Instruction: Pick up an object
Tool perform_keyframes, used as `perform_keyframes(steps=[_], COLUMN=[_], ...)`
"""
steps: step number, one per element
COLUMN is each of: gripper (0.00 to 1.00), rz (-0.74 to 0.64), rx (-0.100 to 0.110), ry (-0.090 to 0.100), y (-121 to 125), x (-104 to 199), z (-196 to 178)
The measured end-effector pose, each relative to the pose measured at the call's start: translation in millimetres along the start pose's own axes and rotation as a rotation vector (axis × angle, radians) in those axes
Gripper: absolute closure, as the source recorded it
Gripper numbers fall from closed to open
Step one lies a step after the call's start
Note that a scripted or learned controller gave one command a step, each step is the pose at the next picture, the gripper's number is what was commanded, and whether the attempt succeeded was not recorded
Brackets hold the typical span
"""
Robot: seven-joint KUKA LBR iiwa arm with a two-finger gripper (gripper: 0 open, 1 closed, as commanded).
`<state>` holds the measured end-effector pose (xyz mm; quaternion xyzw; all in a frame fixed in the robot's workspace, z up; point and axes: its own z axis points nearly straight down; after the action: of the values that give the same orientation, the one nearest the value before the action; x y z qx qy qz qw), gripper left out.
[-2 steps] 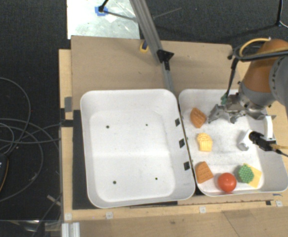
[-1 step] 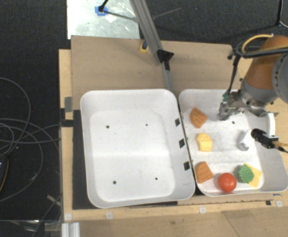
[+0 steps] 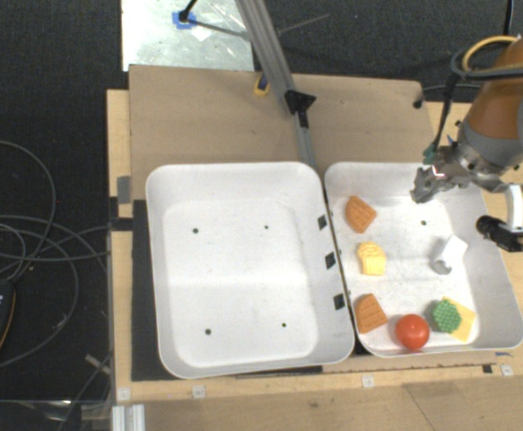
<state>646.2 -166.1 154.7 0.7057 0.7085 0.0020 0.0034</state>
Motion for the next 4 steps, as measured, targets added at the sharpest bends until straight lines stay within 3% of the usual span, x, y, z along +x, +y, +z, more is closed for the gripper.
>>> perform_keyframes(steps=[2,4], gripper=[1.0,1.0], rz=[-0.003,-0.007], rx=[0.001,0.006], ry=[0.0,0.004], y=[5.2,-2.3], x=[6.0,107.1], z=[-87.3,-87.3])
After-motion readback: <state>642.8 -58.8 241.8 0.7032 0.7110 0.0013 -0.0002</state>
